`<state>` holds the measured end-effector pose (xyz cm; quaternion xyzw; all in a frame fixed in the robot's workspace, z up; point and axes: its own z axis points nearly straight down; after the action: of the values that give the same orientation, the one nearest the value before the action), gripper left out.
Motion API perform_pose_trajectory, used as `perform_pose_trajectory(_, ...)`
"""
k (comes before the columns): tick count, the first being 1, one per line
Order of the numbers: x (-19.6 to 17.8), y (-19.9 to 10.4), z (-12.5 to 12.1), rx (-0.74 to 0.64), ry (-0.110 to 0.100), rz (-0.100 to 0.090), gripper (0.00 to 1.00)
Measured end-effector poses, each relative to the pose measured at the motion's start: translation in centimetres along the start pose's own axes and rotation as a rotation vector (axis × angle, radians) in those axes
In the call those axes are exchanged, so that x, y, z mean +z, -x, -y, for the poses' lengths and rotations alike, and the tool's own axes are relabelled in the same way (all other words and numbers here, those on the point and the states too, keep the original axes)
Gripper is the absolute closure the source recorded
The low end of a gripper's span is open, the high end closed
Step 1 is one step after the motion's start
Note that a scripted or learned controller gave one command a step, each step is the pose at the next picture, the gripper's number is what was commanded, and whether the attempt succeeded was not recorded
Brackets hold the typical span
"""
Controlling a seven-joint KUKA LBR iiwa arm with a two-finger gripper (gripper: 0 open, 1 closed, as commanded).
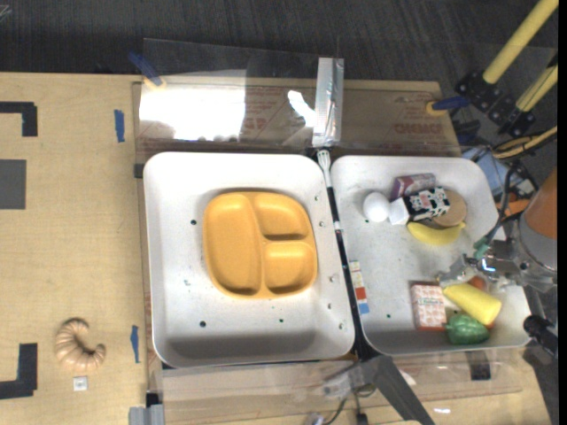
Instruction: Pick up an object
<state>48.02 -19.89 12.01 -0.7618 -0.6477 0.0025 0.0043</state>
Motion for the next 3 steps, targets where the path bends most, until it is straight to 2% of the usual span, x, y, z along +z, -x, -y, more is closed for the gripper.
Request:
perform_pose_trajectory(1, 3.3, -1.8, -6.0, -0.116, 0.014, 0.003, 0.0)
perform_pose_trajectory(2, 3.6, -5.6, -13.5, 0.139, -0.043, 0.011, 0.0)
perform_pose_trajectory(3, 2.8, -5.6, -13.3, 0.138, -0.049, 0.015, 1.0)
